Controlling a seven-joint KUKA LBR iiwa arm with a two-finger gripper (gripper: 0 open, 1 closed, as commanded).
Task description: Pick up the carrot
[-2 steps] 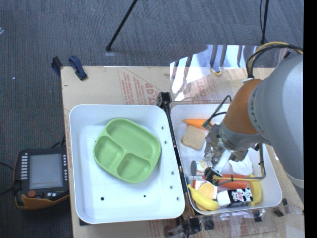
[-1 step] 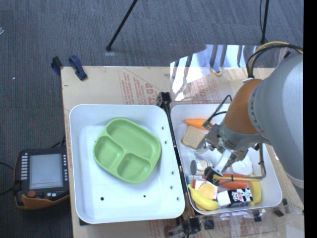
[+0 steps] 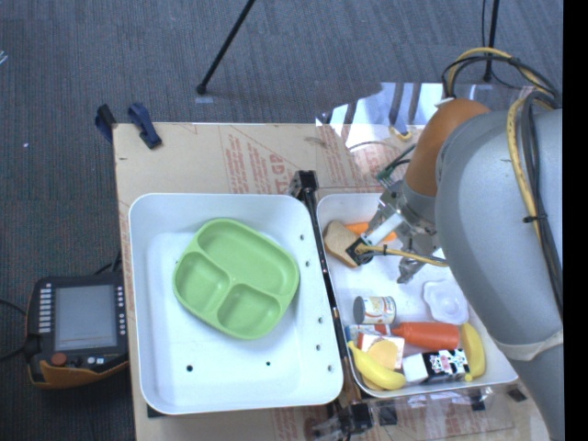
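**Camera view: gripper low in the right bin, carrot well apart from it**

Camera view looks down on two shallow white plastic bins. The left bin (image 3: 156,356) holds a pale green divided plate (image 3: 236,277). In the right bin (image 3: 496,375), the long orange carrot (image 3: 427,334) lies near the front, between a small tin can (image 3: 376,310) and a yellow banana (image 3: 378,369). The two-finger gripper (image 3: 377,239) sits near the back, above a tan slice of bread (image 3: 342,243).

Whether it is spread or pinching anything, I cannot tell.

Risk: the carrot is crowded by neighbours, so a descent could snag them instead. The grey arm (image 3: 501,237) hides the bin's right side.
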